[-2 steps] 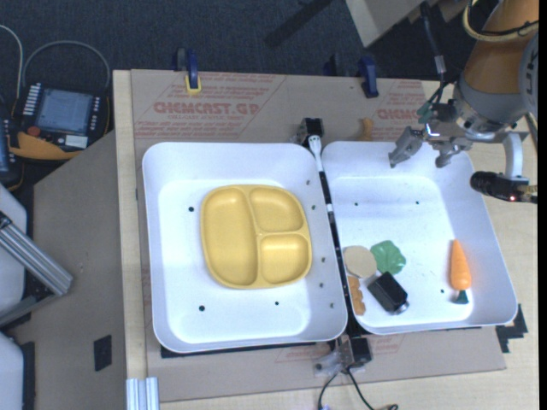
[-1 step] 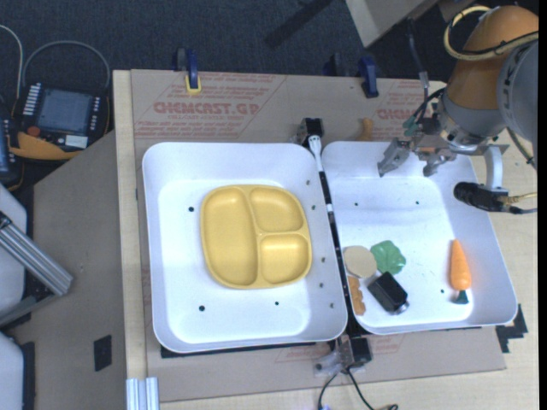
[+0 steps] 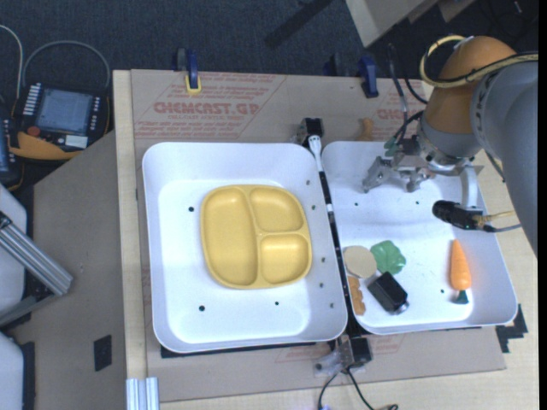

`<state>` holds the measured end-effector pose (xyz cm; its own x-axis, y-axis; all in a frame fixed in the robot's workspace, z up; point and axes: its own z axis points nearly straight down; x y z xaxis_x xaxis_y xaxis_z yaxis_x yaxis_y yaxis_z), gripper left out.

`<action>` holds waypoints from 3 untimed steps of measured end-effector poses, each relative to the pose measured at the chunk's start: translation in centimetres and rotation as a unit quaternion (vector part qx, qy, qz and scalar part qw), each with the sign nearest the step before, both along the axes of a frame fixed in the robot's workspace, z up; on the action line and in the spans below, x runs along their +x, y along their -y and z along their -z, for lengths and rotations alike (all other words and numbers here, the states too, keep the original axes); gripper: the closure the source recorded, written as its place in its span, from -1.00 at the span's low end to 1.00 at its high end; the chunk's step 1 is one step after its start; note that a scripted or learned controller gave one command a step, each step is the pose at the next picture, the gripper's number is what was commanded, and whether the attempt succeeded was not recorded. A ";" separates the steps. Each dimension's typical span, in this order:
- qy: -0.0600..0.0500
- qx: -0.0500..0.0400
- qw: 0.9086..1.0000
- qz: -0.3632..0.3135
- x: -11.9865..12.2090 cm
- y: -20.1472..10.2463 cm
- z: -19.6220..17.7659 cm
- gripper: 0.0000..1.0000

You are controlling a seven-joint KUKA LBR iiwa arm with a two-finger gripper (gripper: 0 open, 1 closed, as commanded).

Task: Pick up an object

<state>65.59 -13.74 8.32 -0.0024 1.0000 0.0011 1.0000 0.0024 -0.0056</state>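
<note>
Carrot [image 3: 460,266] lies at the right bin's [image 3: 491,310] 3 o'clock edge, long axis running 12 to 6. Your gripper [image 3: 395,176] hangs near the bin's 12 o'clock end, fingers spread wide, holding nothing; carrot sits toward 5 o'clock from it.

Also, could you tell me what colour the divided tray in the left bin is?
The divided tray is pale yellow, shown clearly in the camera view.
</note>
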 end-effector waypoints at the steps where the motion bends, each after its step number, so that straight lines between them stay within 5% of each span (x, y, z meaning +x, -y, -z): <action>1: 0.004 -0.001 1.000 0.000 0.2 0.0 -1.5 1.00; 3: 0.006 -0.001 1.000 0.000 0.6 0.2 -12.2 1.00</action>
